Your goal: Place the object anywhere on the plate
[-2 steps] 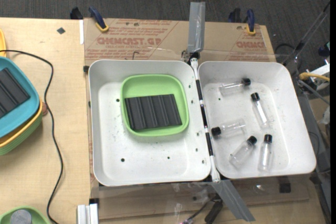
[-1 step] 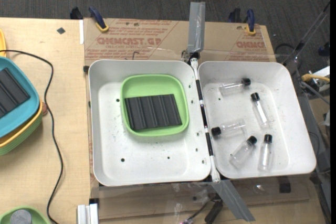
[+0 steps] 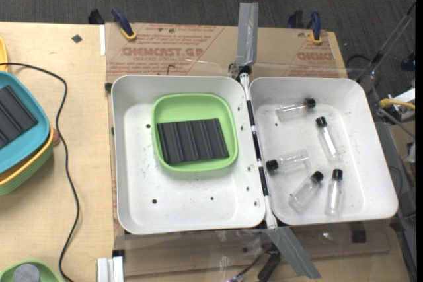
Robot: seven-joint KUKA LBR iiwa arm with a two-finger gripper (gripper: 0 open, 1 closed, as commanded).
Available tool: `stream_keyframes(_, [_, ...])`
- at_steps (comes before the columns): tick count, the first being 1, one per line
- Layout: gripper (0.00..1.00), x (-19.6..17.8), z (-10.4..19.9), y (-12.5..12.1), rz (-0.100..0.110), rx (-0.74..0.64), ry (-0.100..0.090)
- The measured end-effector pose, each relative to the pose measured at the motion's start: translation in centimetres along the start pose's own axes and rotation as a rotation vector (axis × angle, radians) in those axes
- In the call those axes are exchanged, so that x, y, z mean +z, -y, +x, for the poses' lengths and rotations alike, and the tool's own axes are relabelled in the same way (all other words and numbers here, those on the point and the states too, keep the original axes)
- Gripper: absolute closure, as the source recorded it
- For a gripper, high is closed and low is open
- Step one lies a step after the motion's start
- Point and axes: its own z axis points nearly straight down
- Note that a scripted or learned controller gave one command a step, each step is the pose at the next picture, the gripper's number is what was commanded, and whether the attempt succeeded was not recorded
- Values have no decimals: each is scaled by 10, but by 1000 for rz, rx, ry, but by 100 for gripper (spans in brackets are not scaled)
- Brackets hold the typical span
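Green plate [image 3: 194, 110] holds no vial [image 3: 295, 110] yet, so we judge nothing placed; gripper state we cannot tell.

Five clear vials [image 3: 306, 148], green plate [image 3: 194, 107].

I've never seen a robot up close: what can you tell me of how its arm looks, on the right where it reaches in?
Little can be told of it from this view. At the right edge I see thin grey cables and a white-and-yellow piece beside the right bin.
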Motion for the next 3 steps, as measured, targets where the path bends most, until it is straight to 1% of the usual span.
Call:
stream_keyframes(1, [0,-11,-17,3,0,2,-1])
stream_keyframes(2, [0,-73,-7,2,-2,-7,-1])
stream_keyframes(3, [0,-26,-18,3,-1,0,-1])
